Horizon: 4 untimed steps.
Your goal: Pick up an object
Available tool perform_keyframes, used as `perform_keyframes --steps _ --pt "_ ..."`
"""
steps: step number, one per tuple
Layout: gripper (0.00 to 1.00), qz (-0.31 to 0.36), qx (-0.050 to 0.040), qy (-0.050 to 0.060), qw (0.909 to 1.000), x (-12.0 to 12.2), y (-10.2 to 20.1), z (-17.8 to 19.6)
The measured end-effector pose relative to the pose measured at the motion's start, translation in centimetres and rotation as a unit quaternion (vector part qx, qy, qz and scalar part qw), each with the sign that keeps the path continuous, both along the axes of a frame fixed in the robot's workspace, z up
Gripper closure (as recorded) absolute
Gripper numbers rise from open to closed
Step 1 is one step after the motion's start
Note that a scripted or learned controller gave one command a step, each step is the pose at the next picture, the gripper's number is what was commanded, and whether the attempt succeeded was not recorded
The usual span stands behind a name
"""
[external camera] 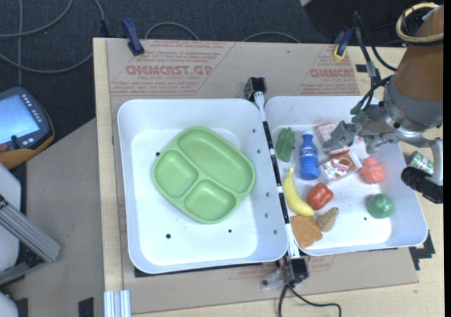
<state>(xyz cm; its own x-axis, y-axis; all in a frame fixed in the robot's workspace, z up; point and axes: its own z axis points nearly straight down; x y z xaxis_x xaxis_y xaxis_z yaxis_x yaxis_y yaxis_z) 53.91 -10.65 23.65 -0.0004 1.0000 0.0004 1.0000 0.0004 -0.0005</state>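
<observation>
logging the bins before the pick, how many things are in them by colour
green: 3 – divided plate, pickle-like piece, round ball
blue: 1 – bottle
yellow: 1 – banana
red or pink: 3 – red pepper-like piece, pink piece, red and white packet
orange or tan: 2 – orange wedge, cone
total: 10

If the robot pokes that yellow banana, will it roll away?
Probably not far. The banana is long and curved, so it would likely spin or slide rather than roll. It lies against the bin wall, which should stop it that way. It looks smooth, so maybe slippery.
</observation>
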Motion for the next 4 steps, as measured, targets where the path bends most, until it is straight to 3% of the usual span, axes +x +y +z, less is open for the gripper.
perform_keyframes --steps 1,2,3,4 --pt "0.0 0.002 0.0007 0.003 1.0 5.6 0.6 -13.4" --pt "0.0 0.0 0.0007 0.002 1.0 3.9 0.9 -15.3" --pt "1.0 -0.001 0.0 0.0 1.0 4.0 0.8 -14.2" --pt "1.0 0.003 0.0004 -0.005 1.0 0.6 5.8 -1.8"
